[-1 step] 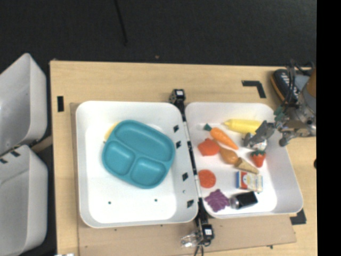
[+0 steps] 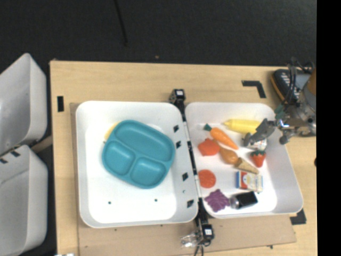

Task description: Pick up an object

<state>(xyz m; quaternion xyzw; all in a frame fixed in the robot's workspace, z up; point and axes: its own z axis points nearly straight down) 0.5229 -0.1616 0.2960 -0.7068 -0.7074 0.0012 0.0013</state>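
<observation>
Surface: a pale wooden bench top (image 2: pixel 128 81) is lying under two shallow white plastic bins, with dark floor showing across the upper frame.
Left edge: two rounded white moulded shapes (image 2: pixel 18 103) are sitting at the far left of the frame.
Left bin (image 2: pixel 90 207): it is holding a smooth teal plastic plate with three compartments (image 2: pixel 138 153), which is covering a small yellow item at its upper left.
Right bin (image 2: pixel 285 196): it is carrying a glossy yellow banana-shaped toy (image 2: pixel 241 125), an orange toy carrot (image 2: pixel 222 138), a small red strawberry toy (image 2: pixel 259 158), a bumpy purple grape cluster (image 2: pixel 217 200), a black cylinder (image 2: pixel 244 200) and a small printed carton (image 2: pixel 250 182).
Gripper (image 2: pixel 257 136): it is reaching in from the right edge and hovering over the upper right of the right bin, just beside the banana; whether its fingers are spread or closed I cannot tell, and nothing is visibly held.
</observation>
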